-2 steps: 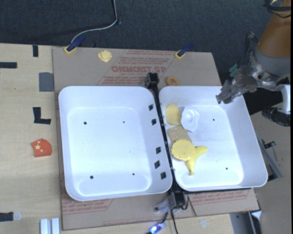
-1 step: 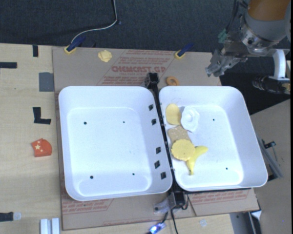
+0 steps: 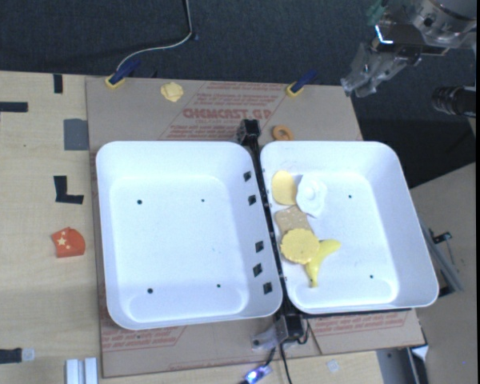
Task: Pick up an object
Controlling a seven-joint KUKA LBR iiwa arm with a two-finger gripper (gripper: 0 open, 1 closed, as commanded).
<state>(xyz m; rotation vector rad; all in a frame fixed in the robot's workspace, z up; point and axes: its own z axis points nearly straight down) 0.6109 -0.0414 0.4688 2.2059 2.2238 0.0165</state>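
Note:
My gripper (image 3: 366, 77) hangs high at the upper right, beyond the far corner of the right bin (image 3: 384, 166), and nothing shows between its fingers. At the left side of that bin lies a cluster of objects: a pale yellow disc (image 3: 283, 187), a white crumpled piece (image 3: 311, 194), a tan block (image 3: 292, 218), and a yellow round piece (image 3: 299, 246) with a yellow tail (image 3: 320, 261) running to its right and down. The gripper is well away from all of them.
The left bin (image 3: 176, 294) lies beside the right one, joined by a black clipped seam (image 3: 260, 214). On the bench outside the bins sit a small yellow lump (image 3: 172, 92), an orange ring (image 3: 282, 134) and a red piece (image 3: 69, 242).

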